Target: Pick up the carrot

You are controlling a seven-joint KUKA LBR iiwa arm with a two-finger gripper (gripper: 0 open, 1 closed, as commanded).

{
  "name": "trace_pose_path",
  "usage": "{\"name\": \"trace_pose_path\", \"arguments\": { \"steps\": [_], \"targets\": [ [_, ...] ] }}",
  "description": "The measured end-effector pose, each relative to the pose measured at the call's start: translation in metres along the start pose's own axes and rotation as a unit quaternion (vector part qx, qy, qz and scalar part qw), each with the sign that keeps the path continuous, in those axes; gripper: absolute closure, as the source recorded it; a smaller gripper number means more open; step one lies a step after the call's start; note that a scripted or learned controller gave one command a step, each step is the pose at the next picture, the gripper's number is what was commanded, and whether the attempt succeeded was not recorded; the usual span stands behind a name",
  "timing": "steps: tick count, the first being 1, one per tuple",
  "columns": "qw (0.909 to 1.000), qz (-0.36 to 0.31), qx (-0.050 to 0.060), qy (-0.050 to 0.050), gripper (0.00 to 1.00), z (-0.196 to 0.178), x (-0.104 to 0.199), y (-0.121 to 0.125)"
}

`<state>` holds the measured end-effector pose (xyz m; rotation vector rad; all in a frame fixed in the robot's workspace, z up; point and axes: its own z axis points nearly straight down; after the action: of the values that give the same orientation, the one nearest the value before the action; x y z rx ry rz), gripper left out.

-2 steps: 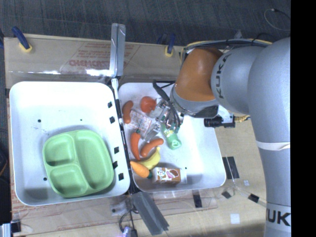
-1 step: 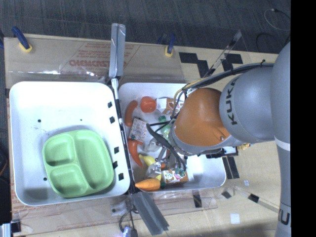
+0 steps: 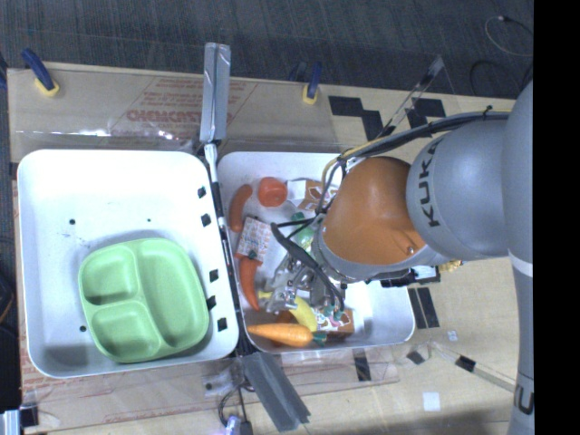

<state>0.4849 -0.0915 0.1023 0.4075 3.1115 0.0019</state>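
The carrot (image 3: 282, 335) lies on its side at the near edge of the right bin (image 3: 395, 326), close against the front wall, with a yellow item (image 3: 305, 315) touching it just behind. It looks like a toy vegetable: likely light, stiff and smooth, so it may slip or roll. Its thicker middle seems the best place to grip, across its width, though the bin wall beside it leaves little room on that side.

Just beyond, the pincer (image 3: 294, 284) hangs low among the clutter, above and behind the carrot; whether it is wide or narrow I cannot tell, and nothing shows held in it. Farther back lie a long red pepper (image 3: 247, 275), a printed packet (image 3: 254, 236) and a tomato (image 3: 271, 190). The left bin (image 3: 54, 184) holds a green divided tray (image 3: 143, 299). Both bins rest on a cardboard-covered surface (image 3: 272, 98), clipped by blue clamps (image 3: 41, 72) at its far edge, with dark carpet (image 3: 299, 16) beyond.
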Motion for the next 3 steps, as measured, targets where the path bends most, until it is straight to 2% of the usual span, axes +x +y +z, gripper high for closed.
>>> {"name": "trace_pose_path", "arguments": {
  "steps": [1, 2, 3],
  "targets": [
    [1.0000, -0.003, 0.001, 0.001, 1.00, -0.090, 0.015, 0.028],
    [0.9914, 0.131, 0.001, 0.000, 1.00, -0.098, 0.024, 0.062],
    [0.9910, 0.134, 0.001, 0.002, 1.00, -0.122, -0.005, 0.097]
  ]
}}
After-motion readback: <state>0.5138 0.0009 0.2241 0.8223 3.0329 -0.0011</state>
